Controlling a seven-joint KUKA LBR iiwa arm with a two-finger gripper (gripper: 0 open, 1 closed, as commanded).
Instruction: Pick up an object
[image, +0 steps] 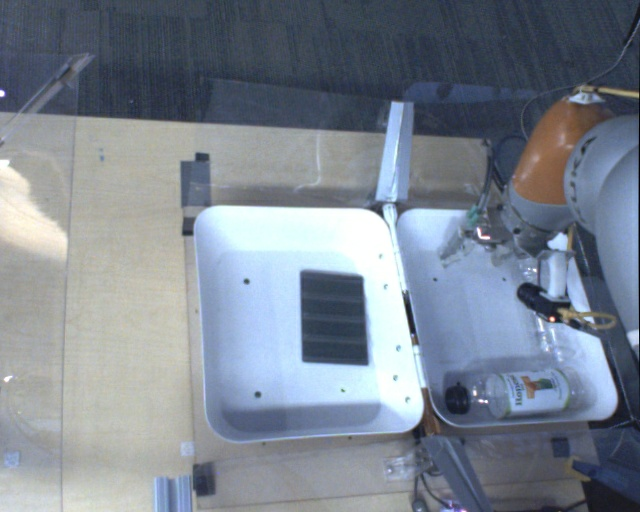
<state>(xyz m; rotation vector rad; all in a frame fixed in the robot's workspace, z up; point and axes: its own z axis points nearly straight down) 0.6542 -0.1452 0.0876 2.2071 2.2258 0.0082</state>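
A clear bottle (515, 392) lies on its side along the near wall of the right bin (440, 320), its black cap pointing left toward the bin's near-left corner and its label facing up. This is the only loose object apparent in that bin and is taken to be the object of the task. It rests untouched on the bin floor.

The left bin (230, 300) holds a dark ribbed rectangular pad (334, 316) lying flat near its centre, well apart from the bottle and separated from it by the two bin walls.

The arm enters from the right, its orange band (545, 160) sitting above the far-right corner of the right bin. The gripper (478, 236) hangs over the far end of that bin, near its back wall and well apart from the bottle. The metal parts there are small and blurred; whether the claw is spread or closed cannot be told, and nothing is seen held in it.

Assessment: the step in hand is the approach; no grasp has been made. The next move calls for travel toward the near wall and a descent over the bottle's body, with the claw set across its narrow width. Risk noted: the round bottle may roll, and the adjacent wall crowds one side.
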